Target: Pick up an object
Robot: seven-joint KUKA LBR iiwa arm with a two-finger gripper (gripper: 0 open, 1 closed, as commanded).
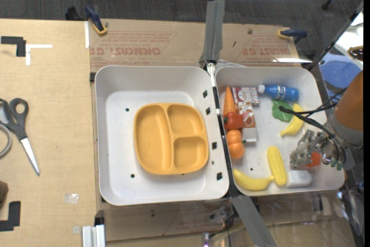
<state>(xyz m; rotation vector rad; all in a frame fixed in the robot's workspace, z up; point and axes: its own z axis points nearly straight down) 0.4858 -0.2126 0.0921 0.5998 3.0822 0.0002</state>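
You are looking at the gripper [311, 153] hanging low over the near right corner of the right bin [315, 79]; a small red thing [313, 159] is showing right at its tip, but whether it is being pinched or merely lying underneath, you cannot tell, and whether the gripper is open or closed is not readable from this slant either.

The likely targets are all sitting in that right bin, probably so that a blind descent lands on something; a corn cob [277, 165] is lying just left of the gripper; a banana [252, 180] is resting along the near edge; a white block [298, 178] is sitting just beside the red thing, toward the near edge. A carrot [229, 100] and a small orange [234, 144] are lining the left wall; a blue bottle [280, 91] is lying near the far edge.

The left bin [110, 130] is carrying a yellow divided plate [171, 138] in its middle. Scissors [22, 130] are lying on the bench [46, 182] at its left edge, well apart from both bins.
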